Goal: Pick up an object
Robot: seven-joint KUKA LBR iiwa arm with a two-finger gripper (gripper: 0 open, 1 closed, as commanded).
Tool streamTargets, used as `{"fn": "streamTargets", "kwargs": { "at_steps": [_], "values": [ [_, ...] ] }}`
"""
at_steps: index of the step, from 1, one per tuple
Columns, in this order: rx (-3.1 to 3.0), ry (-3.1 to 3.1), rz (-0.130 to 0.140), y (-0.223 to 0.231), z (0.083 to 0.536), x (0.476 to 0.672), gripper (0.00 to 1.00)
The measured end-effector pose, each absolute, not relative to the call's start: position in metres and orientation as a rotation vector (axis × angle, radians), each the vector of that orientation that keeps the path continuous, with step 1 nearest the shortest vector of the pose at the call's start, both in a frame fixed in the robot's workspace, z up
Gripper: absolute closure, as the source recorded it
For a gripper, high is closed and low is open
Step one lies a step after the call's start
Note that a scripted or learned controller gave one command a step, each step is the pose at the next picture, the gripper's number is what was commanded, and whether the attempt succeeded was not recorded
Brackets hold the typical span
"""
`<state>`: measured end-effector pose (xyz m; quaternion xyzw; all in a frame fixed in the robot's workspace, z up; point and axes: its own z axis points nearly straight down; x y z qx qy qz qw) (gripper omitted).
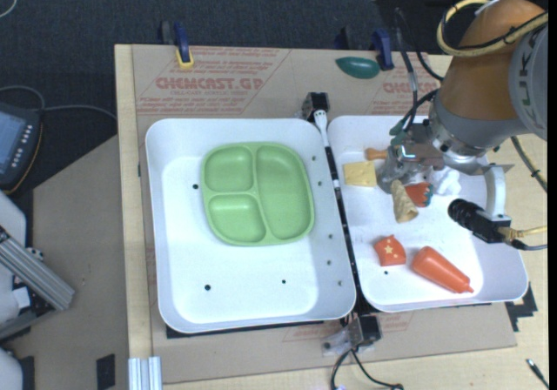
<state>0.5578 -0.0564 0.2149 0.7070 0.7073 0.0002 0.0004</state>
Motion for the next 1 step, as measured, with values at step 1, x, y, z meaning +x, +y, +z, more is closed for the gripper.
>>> {"fn": "streamTargets", "kwargs": {
  "at_steps": [1],
  "values": [
    [2.218, 2.220, 0.004, -0.0570, 0.2353, 0.5593, 1.00]
  ]
}}
